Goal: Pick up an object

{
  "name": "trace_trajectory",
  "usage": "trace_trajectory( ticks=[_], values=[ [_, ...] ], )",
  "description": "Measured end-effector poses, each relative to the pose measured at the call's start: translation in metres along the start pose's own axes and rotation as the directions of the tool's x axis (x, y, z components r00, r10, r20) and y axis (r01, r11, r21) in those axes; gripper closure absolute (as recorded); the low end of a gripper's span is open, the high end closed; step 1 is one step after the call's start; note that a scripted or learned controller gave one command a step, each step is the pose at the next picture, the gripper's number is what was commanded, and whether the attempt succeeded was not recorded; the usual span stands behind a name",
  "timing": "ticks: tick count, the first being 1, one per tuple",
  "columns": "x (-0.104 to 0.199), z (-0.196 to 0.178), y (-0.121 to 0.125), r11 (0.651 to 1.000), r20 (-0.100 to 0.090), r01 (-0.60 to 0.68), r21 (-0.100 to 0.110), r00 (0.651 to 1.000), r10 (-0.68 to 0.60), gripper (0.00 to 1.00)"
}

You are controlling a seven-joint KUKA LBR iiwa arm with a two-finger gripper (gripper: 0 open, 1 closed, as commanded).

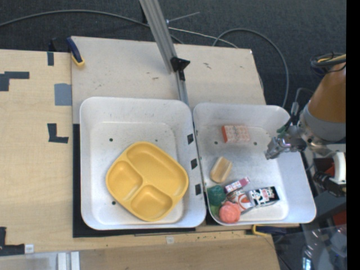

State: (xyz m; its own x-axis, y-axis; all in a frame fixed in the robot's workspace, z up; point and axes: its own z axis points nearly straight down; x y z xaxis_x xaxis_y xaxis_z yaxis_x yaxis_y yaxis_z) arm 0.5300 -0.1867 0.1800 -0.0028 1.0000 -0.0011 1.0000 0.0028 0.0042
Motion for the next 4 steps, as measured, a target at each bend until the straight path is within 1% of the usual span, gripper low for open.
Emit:
trace_trajectory(
  ticks=[1,2,3,4],
  values=[
    [-0.005,-0.062,-0.002,1.0,0.001,-0.001,-0.001,1.0,0.001,1.0],
    [-0.005,-0.115,0.0,1.0,0.001,-0.001,-0.001,1.0,0.001,1.0],
    [0.041,-0.114,0.018,1.0,-0.002,0.003,0.004,1.0,-0.003,1.0],
    [0.081,-0.098,0.03,1.0,-0.002,0.002,0.007,1.0,-0.002,1.0]
  ],
)
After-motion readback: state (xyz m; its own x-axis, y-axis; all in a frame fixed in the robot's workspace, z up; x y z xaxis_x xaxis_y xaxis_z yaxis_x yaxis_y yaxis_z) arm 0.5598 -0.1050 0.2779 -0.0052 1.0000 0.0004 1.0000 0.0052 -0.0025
